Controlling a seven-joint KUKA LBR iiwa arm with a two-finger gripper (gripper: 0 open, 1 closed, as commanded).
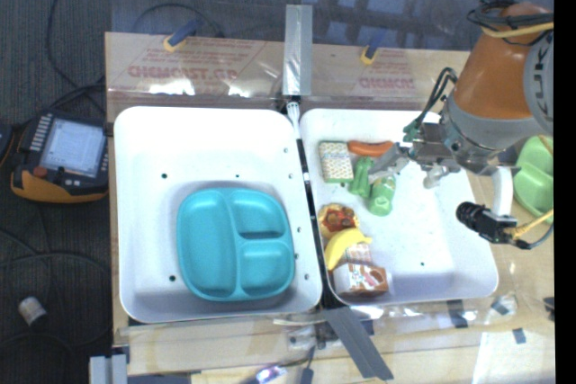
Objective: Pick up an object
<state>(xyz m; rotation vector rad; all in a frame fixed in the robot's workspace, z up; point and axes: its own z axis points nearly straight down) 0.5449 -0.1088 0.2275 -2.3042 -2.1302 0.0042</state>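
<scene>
My gripper (409, 172) hangs over the middle of the right bin (450, 270) and is open, with nothing between its fingers. One grey finger (387, 165) lies just above a green bottle (381, 192), which sits next to a second green piece (361, 179). An orange carrot-like toy (369, 147) and a pale waffle-patterned pack (335, 161) lie at the bin's back left. Nearer the front left are a red-and-yellow toy (337, 217), a banana (346, 245) and a small brown-and-white pack (363, 278).
The left bin (153, 148) holds a blue divided plate (236, 240). A green object (535, 175) sits outside the right bin's right wall, under the arm. A black cable plug (481, 220) hangs near that wall. The right half of the right bin has bare floor.
</scene>
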